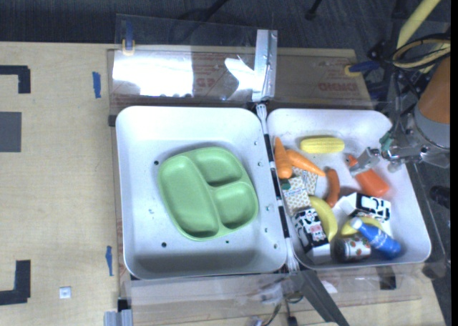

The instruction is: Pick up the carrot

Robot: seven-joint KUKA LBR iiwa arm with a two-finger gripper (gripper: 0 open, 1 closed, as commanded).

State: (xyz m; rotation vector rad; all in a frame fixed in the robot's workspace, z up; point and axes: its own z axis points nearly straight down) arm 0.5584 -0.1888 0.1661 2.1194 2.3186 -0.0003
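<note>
Roughly at the right edge of the frame, the grey arm with its orange band reaches in over the right-hand white bin [422,246]. Its metal fingers [377,154] hover near the bin's upper right corner, above the clutter. From where I stand I cannot tell how far apart they are, and nothing shows between them.

The carrot [297,159] lies in the upper left part of that same bin, close to the wall shared with the other bin. It sits to the left of the fingers, across the bin, with an ear of corn [321,146] just above it. Its long axis runs at a slant, from upper left down to lower right, tapering as it goes. It looks like smooth orange plastic. A second stubby orange piece touches it on the left, so the exact outline is hard to separate.

Other toy items crowd the bin: a curved yellow banana [325,216], a reddish sausage [333,184], an orange block [373,182] just below the fingers, and a blue bottle [379,240] at the lower right.

The left bin [136,139] holds a matte green divided plate [207,192]. Both bins rest on a pale wooden tabletop [50,174].
</note>
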